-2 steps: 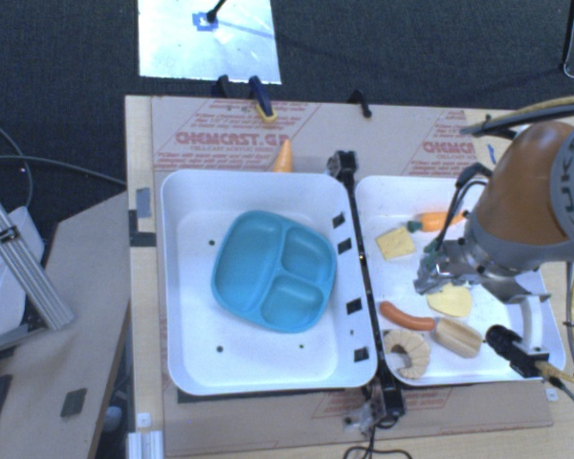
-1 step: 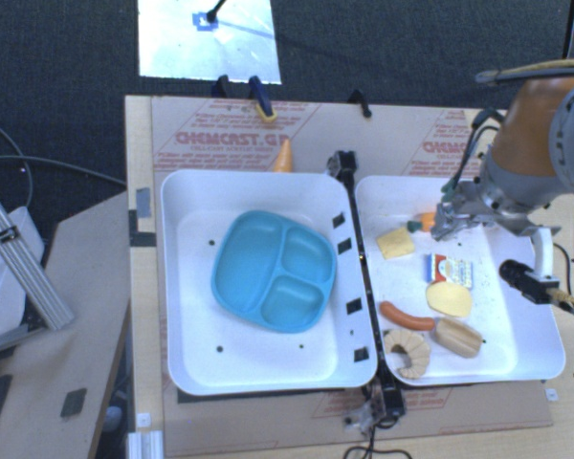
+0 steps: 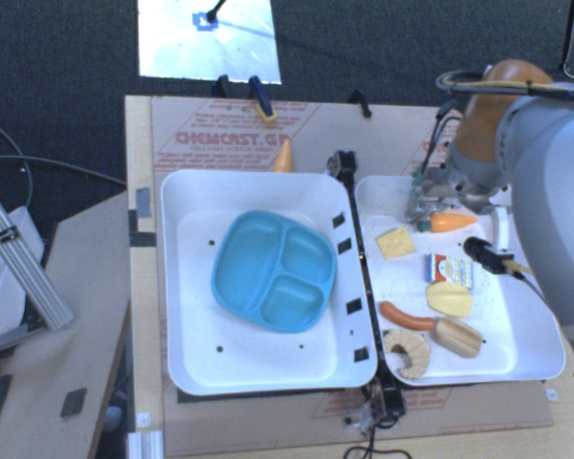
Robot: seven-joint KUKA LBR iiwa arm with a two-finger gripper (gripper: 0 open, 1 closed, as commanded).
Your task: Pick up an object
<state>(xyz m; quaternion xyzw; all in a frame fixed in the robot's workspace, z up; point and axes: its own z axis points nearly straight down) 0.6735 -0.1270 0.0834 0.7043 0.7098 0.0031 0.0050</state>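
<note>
Orange toy carrot point(image 3: 452, 223) near right bin's point(image 3: 540, 361) far edge is best approached squarely; gripper point(image 3: 424, 208) state cannot be told.

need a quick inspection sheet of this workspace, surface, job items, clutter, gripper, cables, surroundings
surface: bench board bearing two white bins, left bin and right bin, side by side
job's things: in right bin, carrot, cheese wedge, small carton, yellow piece, sausage, wooden block, ridged pastry
clutter: blue divided plate in left bin; orange cone behind it
grippers: gripper low over right bin's far corner, beside the carrot; fingers unclear
cables: black cable at left; cables on arm
surroundings: dark carpet, pale sheet, metal frame
</note>
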